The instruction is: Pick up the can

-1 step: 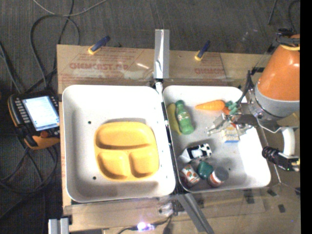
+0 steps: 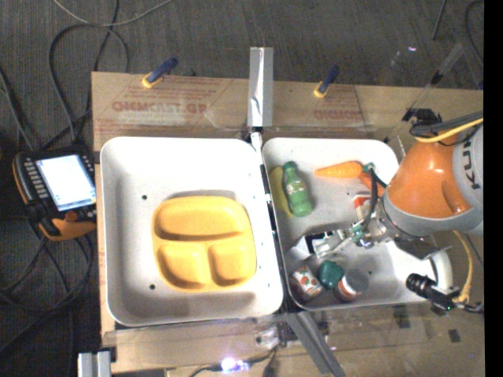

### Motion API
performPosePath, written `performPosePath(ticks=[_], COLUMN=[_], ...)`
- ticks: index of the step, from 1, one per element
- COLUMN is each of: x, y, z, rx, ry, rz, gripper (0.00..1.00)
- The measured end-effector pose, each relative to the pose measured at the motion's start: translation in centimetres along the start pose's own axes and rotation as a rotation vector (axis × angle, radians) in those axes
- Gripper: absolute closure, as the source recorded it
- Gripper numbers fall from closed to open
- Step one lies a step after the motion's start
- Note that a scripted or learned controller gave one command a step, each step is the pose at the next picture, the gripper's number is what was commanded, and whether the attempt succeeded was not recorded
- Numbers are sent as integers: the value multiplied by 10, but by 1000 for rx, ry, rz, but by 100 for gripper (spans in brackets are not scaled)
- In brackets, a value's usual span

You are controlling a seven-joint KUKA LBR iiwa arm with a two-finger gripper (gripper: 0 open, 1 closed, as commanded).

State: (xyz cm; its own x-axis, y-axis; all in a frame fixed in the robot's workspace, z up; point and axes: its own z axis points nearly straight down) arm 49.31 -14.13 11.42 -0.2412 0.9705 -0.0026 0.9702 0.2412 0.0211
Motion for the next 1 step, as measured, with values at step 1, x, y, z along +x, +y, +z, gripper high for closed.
performPosePath(ticks=[1], x=[7], y=[8], z=[4], rx=[-6], ry=[-11], rz=[22], gripper=[0])
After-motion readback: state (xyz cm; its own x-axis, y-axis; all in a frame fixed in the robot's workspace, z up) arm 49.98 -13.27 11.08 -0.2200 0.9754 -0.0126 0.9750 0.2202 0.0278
